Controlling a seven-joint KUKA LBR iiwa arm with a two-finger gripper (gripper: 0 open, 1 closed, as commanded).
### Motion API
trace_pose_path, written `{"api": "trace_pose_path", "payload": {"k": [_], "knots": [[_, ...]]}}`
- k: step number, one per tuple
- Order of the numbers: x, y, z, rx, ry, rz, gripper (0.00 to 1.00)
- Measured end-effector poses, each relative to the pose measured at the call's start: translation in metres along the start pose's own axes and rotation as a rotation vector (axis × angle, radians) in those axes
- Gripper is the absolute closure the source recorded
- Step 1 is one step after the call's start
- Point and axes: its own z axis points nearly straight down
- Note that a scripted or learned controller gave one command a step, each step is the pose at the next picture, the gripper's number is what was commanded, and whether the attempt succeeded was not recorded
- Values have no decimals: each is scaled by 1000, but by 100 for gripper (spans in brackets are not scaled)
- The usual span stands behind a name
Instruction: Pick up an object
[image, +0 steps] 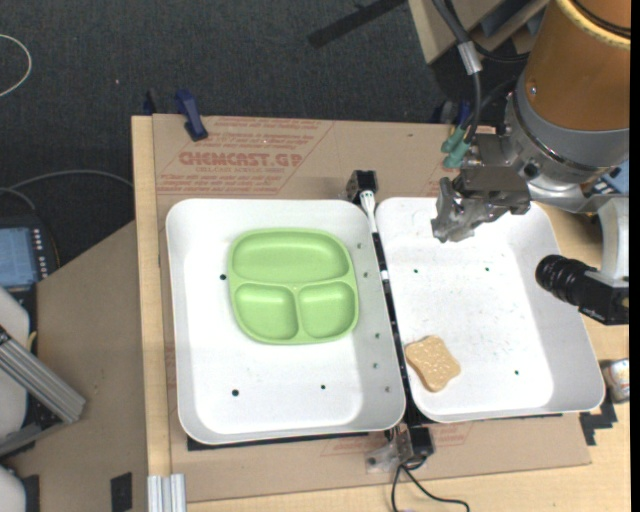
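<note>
Over the right bin's (540, 330) far end we see our end effector (455, 228) hovering; whether it is open we cannot tell. The tan biscuit-like piece (432, 362) lies near the front-left corner, unpicked; everything remains.

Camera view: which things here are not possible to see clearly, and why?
- Gripper: in the camera view its fingers blur into one dark mass; open or shut is unclear.
- Arm: cut off by the top and right edges.
- Tan object in the right bin: too small to identify.
</note>
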Motion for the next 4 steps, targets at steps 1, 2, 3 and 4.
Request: {"api": "trace_pose_path", "payload": {"k": [1,2,3,4], "knots": [[-46,-2,56,12,-2,6,100],[-40,-2,102,11,-1,2,100],[21,-2,107,8,1,-6,100],[-28,0,-26,-14,0,6,100]]}}
